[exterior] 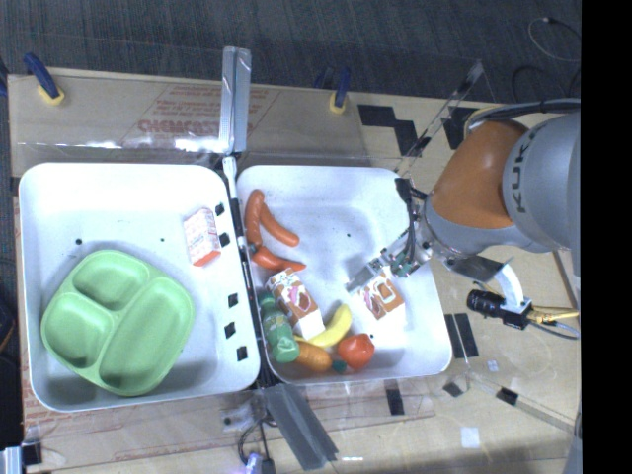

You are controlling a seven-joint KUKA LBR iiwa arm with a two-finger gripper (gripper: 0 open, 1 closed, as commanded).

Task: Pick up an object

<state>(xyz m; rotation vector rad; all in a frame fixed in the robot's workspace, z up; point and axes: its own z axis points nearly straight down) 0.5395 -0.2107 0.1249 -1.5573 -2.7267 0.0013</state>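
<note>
Light fell evenly and fairly bright from overhead; my two white bins (pixel 326 181) glared slightly, shadows beneath the green plate (pixel 118 319) stayed soft, and the whole picture looked mildly grainy and soft-focused.

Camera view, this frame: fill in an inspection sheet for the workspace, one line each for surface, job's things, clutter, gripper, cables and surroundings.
Surface: bench bearing left bin and right bin side by side.
Job's things: right bin holds sausages, carrot, banana, tomato, carton, green item and small box.
Clutter: left bin holds green divided plate and small carton.
Gripper: gripper low over right bin, beside the small box; finger state cannot be told.
Cables: cable at the bench's right; black cable on the floor.
Surroundings: blue clamps on the bench's far edge; dark floor.
</note>
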